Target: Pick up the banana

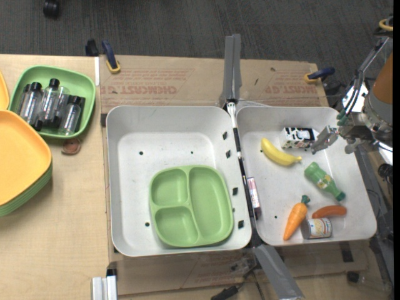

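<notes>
Gripper (329, 137) hangs at the right bin's (270, 230) far right edge, grasp unreadable. Left bin (125, 167) holds a green tray (190, 205). Banana (279, 153) lies far-left in the right bin, long axis running far-left to near-right, open floor nearer.

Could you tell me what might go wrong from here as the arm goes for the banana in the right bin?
The banana lies right beside a small black-and-white toy, so the gripper, now near that toy, might bump or catch it instead. The banana's curved, smooth shape could also let it slip or roll out of a pinch. A green bottle lies close by and could get nudged on the approach.
</notes>
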You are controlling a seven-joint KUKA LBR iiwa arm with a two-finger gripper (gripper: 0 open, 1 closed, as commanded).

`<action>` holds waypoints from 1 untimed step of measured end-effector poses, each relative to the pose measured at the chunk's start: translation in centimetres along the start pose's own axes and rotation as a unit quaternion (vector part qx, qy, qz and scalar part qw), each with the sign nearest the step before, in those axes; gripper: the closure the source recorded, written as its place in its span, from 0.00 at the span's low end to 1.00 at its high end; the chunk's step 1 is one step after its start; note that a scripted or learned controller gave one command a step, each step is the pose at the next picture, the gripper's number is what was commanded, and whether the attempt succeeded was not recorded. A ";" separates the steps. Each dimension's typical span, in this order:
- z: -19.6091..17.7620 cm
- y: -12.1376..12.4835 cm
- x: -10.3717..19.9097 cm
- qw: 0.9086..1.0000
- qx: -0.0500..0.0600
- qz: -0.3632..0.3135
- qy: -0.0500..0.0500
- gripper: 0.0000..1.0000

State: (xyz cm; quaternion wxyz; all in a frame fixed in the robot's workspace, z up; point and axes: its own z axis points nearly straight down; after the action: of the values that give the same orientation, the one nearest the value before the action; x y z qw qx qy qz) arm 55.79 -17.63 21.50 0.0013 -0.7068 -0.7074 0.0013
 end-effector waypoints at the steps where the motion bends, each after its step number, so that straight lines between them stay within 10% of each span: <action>1: 12.1 2.3 4.0 0.994 -0.001 -0.110 0.000 0.00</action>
State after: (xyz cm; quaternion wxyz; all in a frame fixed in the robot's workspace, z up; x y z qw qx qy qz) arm 58.04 -13.60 9.39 0.0004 -0.6245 -0.7810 0.0004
